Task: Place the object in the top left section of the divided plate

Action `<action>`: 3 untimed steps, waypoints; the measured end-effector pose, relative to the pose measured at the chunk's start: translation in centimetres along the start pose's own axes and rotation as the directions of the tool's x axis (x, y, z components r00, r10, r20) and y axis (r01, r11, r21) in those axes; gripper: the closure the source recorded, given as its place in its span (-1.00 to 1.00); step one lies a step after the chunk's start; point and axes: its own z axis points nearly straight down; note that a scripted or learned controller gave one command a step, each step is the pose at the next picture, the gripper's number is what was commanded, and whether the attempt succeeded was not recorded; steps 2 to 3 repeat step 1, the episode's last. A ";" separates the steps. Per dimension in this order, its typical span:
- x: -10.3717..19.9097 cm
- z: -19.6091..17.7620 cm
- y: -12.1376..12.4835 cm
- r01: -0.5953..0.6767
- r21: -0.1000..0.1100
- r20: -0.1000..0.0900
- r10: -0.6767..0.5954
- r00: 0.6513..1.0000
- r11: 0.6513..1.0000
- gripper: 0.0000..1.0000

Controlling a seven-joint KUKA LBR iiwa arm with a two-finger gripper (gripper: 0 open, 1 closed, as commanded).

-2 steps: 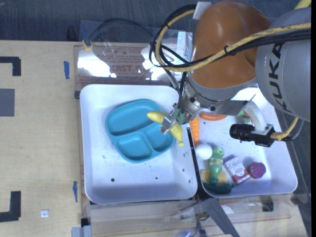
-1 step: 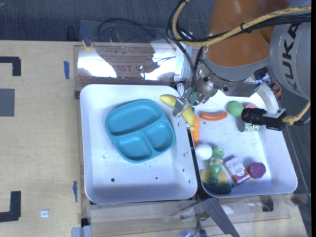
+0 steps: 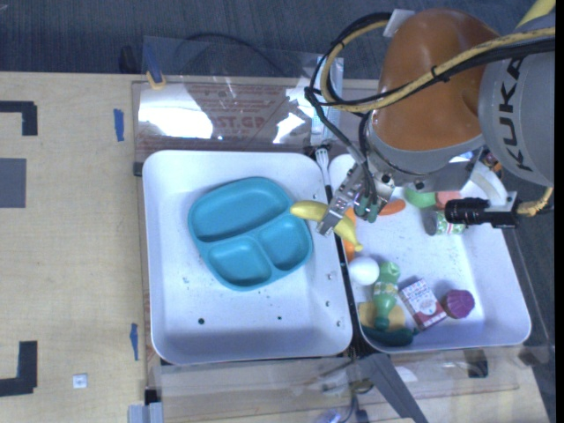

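Note:
The blue divided plate point(image 3: 249, 231) lies tilted in the left white bin point(image 3: 176, 307), with one long section at its upper left and two smaller ones below. A yellow banana point(image 3: 308, 211) hangs over the wall between the two bins, its tip reaching the plate's right rim. My gripper point(image 3: 337, 213) comes down from the orange-banded wrist and is shut on the banana at its middle; the fruit's other end shows below the fingers.
The right bin point(image 3: 502, 263) holds several toy foods: a carrot point(image 3: 389, 207), a green piece point(image 3: 419, 198), a white egg point(image 3: 363, 271), a pink box point(image 3: 419, 300), a purple item point(image 3: 458, 303). The arm's bulk covers that bin's upper part. Cables loop behind it.

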 end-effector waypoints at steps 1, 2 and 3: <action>-3.3 -2.9 3.7 0.079 -0.005 0.006 -0.079 0.997 0.997 1.00; -3.3 -2.9 3.7 0.079 -0.005 0.006 -0.079 0.997 0.997 1.00; -3.3 -2.9 3.7 0.079 -0.005 0.006 -0.079 0.997 0.997 1.00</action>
